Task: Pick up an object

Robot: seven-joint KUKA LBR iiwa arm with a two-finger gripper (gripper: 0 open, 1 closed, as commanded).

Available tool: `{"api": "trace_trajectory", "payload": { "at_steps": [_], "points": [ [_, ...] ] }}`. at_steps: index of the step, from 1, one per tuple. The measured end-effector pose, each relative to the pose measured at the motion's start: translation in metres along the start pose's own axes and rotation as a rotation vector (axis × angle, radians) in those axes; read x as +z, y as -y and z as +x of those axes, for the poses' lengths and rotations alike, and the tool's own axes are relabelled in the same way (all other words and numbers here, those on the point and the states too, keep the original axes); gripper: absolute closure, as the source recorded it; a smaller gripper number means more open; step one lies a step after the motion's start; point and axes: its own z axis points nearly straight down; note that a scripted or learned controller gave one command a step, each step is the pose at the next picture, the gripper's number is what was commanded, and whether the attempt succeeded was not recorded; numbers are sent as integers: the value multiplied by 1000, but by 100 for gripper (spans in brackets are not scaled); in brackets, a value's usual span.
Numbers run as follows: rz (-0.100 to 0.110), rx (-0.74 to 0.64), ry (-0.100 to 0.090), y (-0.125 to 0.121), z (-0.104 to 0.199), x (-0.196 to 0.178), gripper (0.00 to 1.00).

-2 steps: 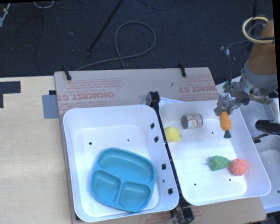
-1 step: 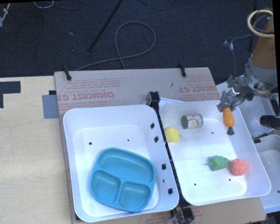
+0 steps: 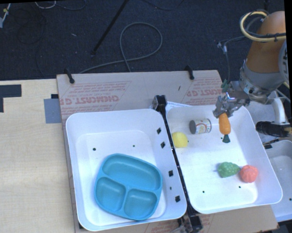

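Camera view looks down on two white bins side by side on the worktop [image 3: 31, 186]. We see the arm [image 3: 266, 45] come in from the upper right of the frame, grey with an orange part near the top.

Its gripper [image 3: 224, 114] hangs over the upper right part of the right bin [image 3: 270, 179]. A toy carrot [image 3: 225, 126] hangs straight down from it, orange with a dark green tip at the bottom. The top of the carrot sits between the fingers, so we see them pinching it. The carrot looks lifted off the bin floor, though we cannot be sure its tip is clear.

Just left of the carrot lies a small can [image 3: 200, 126] on its side. Further left, close to the wall between the bins, sits a yellow ball [image 3: 180, 139]. Lower down in the right bin are a green lump [image 3: 228, 169] and a pink ball [image 3: 248, 173], which sit just beside each other and may touch.

The left bin [image 3: 79, 128] holds a blue tray [image 3: 128, 186] with three parts. It lies flat in the lower half of that bin.

Black cables [image 3: 140, 34] lie on the dark floor at the top of the frame.
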Motion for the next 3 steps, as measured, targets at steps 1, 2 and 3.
{"api": "trace_trajectory", "payload": {
  "at_steps": [1, 2, 3],
  "points": [
    [0, 0, -1, -1, 51, -7, 100],
    [0, -1, -1, 8, 106, -15, 100],
    [3, 0, 0, 22, 158, -2, 100]
  ]
}}
